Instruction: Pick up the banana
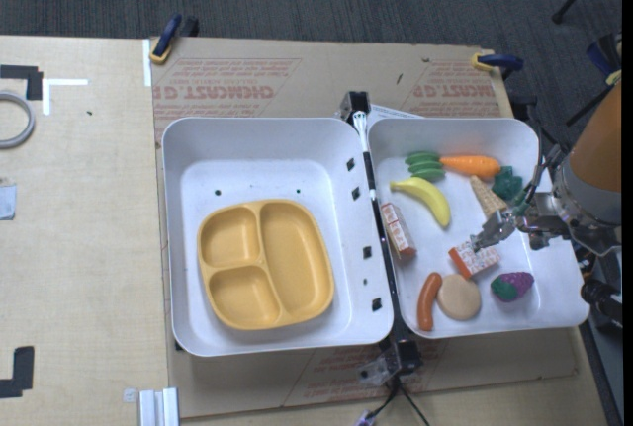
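A robot gripper (492, 236) hangs low over the right bin (554, 310), its fingers apparently slightly parted just above a small red-and-white carton (476, 260); at this size it is hard to tell whether they touch it, and nothing is seen held between them. The banana (425, 198), the target, lies untouched in the upper middle of the same bin, below a green vegetable (424, 163) and left of a carrot (471, 163). The left bin (178, 216) holds a yellow divided plate (265, 262). The pick appears to be at the approach step: the gripper would need to shift up and left in the view, settle over the banana's curved body and close across it.
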Available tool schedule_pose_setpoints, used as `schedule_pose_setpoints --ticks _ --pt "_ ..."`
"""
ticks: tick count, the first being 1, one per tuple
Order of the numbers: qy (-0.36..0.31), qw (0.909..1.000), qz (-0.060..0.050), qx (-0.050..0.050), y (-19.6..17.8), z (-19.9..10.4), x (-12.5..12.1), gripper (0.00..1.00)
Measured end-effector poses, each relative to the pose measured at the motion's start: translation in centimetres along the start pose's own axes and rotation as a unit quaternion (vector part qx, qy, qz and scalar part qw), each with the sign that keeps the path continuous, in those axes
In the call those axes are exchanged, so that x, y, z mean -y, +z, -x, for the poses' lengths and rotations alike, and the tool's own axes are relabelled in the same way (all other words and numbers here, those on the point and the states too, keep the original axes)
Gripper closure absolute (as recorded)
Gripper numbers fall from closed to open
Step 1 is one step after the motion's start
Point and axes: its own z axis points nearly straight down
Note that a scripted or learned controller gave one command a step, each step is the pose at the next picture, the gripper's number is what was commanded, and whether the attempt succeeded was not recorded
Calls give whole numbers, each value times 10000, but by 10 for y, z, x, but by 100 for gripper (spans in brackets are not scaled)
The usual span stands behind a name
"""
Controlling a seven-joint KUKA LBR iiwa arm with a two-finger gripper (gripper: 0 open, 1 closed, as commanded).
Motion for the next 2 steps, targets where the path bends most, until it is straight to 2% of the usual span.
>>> schedule_pose_setpoints --ticks 1,2 --pt "676 9977 -1 0 36 -33 -67 0" --pt "-248 9997 -1 1 100 -38 -114 0"
